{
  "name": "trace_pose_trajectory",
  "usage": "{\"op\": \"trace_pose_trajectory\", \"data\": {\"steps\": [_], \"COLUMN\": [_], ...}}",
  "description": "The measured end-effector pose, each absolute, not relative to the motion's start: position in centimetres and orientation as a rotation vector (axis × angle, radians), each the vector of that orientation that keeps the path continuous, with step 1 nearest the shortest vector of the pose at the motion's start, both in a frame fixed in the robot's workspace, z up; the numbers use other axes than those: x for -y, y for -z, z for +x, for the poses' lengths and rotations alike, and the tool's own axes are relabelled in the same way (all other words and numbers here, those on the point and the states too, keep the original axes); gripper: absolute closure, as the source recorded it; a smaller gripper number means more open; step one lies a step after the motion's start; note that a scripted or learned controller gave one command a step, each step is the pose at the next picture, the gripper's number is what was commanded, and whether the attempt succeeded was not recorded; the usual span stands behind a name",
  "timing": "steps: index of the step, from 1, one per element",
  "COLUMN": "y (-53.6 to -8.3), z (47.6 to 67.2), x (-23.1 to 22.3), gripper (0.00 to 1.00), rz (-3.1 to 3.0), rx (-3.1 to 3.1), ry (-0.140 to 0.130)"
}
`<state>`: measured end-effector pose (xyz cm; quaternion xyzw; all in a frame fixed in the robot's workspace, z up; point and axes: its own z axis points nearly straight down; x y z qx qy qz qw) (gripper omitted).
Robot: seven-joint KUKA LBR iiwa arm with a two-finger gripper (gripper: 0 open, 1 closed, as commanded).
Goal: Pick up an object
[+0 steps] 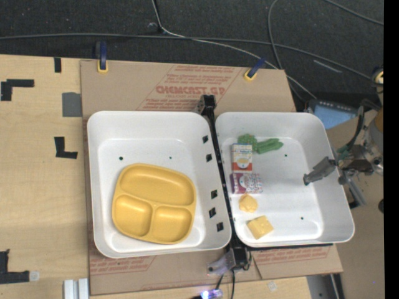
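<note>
Cheese wedge [260, 227] in rt bin [324, 230]

My bench is a light wooden surface [37, 185]. A brown printed cardboard sheet [187, 89] lies on it, and two shallow white plastic bins [100, 136] [336, 220] sit side by side on that.

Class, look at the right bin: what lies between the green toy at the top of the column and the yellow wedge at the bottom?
In the camera view, between the green toy and the yellow wedge lie a small red-and-white carton, a purple-and-white packet and a small yellow lump.
</note>
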<state>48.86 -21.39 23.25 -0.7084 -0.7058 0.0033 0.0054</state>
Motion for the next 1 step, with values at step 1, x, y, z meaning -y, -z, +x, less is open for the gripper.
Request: {"op": "trace_pose_trajectory", "data": {"steps": [1], "y": [-23.84], "z": [49.12], "x": [21.35], "gripper": [0.0], "rz": [-2.22], "rx": [2.221], "ry": [-0.002]}}
